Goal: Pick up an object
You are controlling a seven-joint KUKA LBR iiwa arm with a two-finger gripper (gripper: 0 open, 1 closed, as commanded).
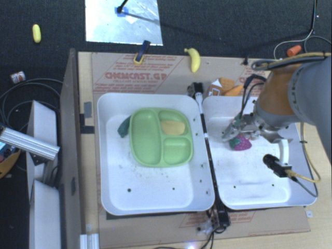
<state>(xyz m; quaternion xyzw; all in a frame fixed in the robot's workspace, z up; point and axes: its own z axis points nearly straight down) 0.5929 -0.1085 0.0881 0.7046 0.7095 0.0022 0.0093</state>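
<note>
Camera view puts our gripper low in the right bin, right over a small purple object with a green tip; we cannot tell from this slant how the jaws stand or whether they hold anything. We judge the object light, probably a rigid plastic toy, smooth and rounded, so it may slip; we would pinch across its widest middle, squarely.

A green tray holds a yellow piece; a magenta object lies in the white bin.
</note>
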